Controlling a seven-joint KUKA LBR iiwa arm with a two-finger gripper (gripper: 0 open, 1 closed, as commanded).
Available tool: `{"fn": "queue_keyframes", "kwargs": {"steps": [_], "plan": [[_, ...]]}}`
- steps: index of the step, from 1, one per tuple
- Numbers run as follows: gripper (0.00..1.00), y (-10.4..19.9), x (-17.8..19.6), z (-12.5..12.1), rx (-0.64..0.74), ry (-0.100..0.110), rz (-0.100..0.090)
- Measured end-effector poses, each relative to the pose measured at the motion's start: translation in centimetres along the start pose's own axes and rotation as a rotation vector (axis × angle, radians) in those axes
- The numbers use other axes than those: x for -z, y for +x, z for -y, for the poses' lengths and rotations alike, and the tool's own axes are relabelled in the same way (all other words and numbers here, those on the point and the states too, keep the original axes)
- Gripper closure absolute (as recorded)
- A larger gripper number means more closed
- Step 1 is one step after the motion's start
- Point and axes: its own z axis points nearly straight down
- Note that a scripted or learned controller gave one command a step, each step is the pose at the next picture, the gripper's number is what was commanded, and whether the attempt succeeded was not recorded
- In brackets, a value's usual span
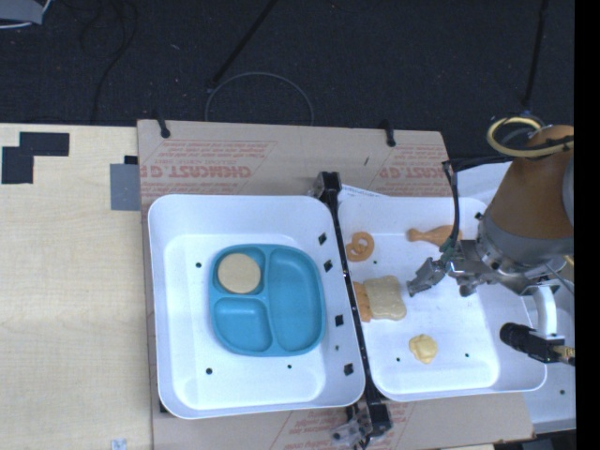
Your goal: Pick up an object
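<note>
Gripper (424,277) positioned over right bin (469,382), fingers spread apart with nothing between them. Nearest candidate: toast slice (384,299), lying flat on the bin floor just left of and slightly below the fingertips, close against the divider between the bins. Roughly square; long axis runs left to right, tilted little. Other items in the same bin: pretzel (359,246) up and left, drumstick (430,235) above, pointing left to right, yellow piece (423,348) well below. Left bin (178,382) holds blue divided plate (300,340) bearing a round cookie (238,273). Judged: short leftward, downward travel needed to reach the toast.
</note>
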Motion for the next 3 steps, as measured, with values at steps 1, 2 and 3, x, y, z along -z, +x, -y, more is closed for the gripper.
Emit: {"fn": "queue_keyframes", "kwargs": {"steps": [1, 2, 3], "plan": [[0.0, 0.6, -6.3, 0.1, 0.0, 0.001, -0.001], [1.0, 0.4, -5.0, 0.1, -0.006, -0.002, 0.0], [1.0, -0.6, -0.3, 0.3, -0.006, -0.009, 0.003]]}}
